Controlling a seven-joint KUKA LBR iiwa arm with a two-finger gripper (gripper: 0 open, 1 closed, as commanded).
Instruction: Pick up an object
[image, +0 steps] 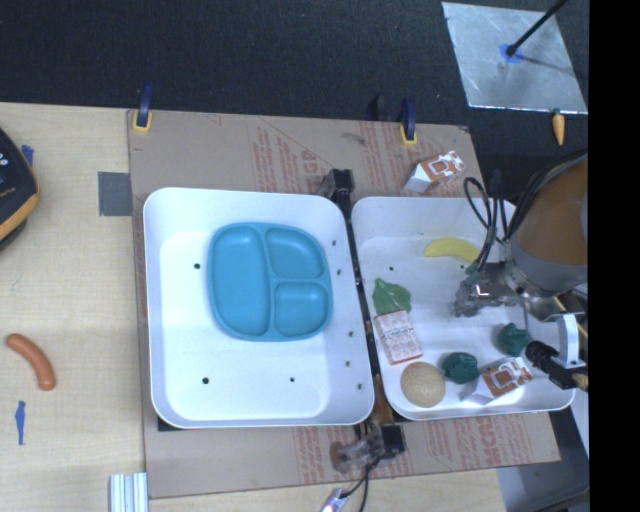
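Beige round ball (422, 384), right bin (400, 215)

We see open floor in the right bin (400, 225) between the green leaf (391, 296) and banana (451, 248). Its near edge is crowded: red-and-white packet (397, 336), tan ball (422, 384), dark green lump (461, 366).

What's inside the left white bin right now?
The left bin holds one thing: a blue divided plate with three sections, lying flat near the middle. Small dark dots mark the bare floor around it. Anything under the plate is covered.
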